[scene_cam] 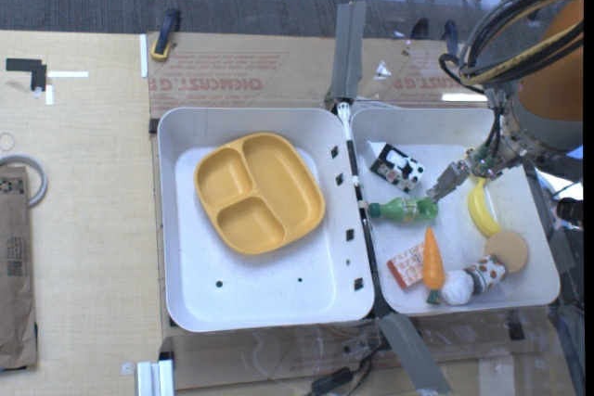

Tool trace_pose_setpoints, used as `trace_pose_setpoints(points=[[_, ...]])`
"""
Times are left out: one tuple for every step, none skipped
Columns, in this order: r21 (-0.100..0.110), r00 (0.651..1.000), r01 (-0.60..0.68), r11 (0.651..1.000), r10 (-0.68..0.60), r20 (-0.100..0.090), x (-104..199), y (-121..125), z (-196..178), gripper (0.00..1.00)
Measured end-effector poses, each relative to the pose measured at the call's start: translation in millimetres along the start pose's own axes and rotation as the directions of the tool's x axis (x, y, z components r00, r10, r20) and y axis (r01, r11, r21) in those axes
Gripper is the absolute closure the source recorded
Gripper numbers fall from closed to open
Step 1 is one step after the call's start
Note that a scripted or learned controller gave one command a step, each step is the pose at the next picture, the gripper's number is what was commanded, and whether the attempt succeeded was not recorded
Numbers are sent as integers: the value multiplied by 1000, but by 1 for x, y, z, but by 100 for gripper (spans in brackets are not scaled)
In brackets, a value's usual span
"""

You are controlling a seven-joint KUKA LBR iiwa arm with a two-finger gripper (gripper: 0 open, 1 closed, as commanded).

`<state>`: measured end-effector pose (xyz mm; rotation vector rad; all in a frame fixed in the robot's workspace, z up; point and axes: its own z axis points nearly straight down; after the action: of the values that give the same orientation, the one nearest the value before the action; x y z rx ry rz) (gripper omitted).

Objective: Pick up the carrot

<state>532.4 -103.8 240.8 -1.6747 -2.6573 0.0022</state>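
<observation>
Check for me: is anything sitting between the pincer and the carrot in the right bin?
Yes. The pincer hangs over the green bottle, which lies just up-left of the carrot. The gap from bottle to carrot looks bare, but an orange packet and a white ball crowd the carrot's sides.

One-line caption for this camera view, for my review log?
Claw hovers by the green bottle; carrot lies untouched in the right bin.

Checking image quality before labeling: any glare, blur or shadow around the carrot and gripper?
Camera view: lighting even and soft, carrot sharp, only faint shadows; gripper slightly soft, fingers hard to resolve; the clear panel behind the right bin shows reflections; no obvious distortion.
</observation>
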Motion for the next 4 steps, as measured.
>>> trace_pose_setpoints(points=[[1,996,94,996,-94,-1,14,-22,124,0],[0,996,94,996,-94,0,14,-22,124,0],[-9,987,-163,987,163,2,24,-46,146,0],[-7,986,-165,986,165,0,24,-46,137,100]])
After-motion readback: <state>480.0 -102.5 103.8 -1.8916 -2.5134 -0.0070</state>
